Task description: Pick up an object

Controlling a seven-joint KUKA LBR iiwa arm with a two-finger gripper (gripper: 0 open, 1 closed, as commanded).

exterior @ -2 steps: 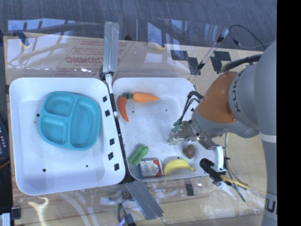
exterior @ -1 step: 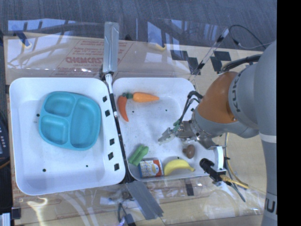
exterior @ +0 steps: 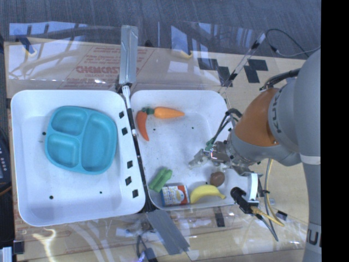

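- You had the arm (exterior: 283, 124) reaching in from the right of the frame, its orange band above the wrist sitting over the right rim of the right bin (exterior: 180, 100).
- The gripper (exterior: 200, 158) was low inside that bin, right of its centre, pointing toward the left of the frame.
- You could not tell from this view how far apart the fingers stood, and nothing was visibly held between them.
- Just below and right of the gripper lay a small brown round object (exterior: 217, 178), close to it; whether they touched was not clear.
- Directly beneath that, a banana (exterior: 206, 193) rested along the bin's lower edge, with a small carton with a red and blue label (exterior: 174, 195) just to its left.
- A green vegetable piece (exterior: 160, 179) lay tilted just above and left of the carton, near the bin's lower left corner.
- In the upper left of the same bin you had an orange carrot (exterior: 168, 113) lying nearly level, and a red-orange pepper-like piece (exterior: 142, 125) slanting down beside its green end.
- The left bin (exterior: 32, 201) held a blue divided plate (exterior: 82, 138), lying flat and a little above the bin's centre.
- Both bins sat side by side on the bench (exterior: 82, 64), under a clear sheet that reflected light along the top of the frame.
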